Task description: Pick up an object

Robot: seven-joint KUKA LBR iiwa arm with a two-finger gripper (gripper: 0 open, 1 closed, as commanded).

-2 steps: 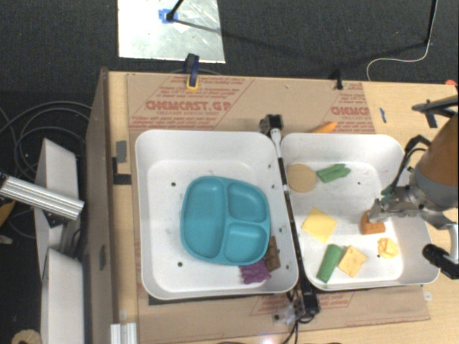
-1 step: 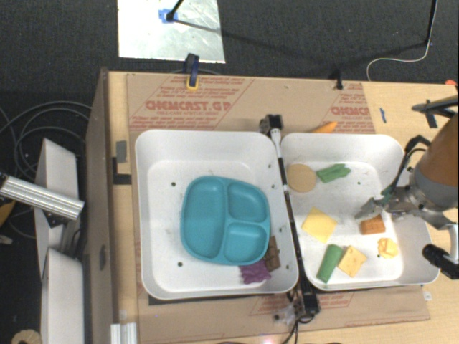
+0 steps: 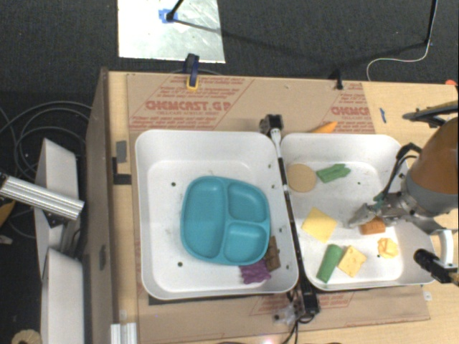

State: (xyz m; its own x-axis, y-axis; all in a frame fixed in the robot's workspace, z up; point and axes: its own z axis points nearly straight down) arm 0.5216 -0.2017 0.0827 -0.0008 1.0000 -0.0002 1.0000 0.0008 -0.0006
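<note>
Two white bins sat on the bench; the gripper (image 3: pixel 366 217) was down in the right bin (image 3: pixel 391 147) beside an orange-brown block (image 3: pixel 372 227) (grip unclear), nothing lifted yet.

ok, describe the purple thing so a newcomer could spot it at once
Start at the left bin, the one with the blue tray. Go to the bin's near edge, just below the tray's lower right corner. The purple thing lies there beside a small brown piece; nothing else in either bin is purple.
</note>
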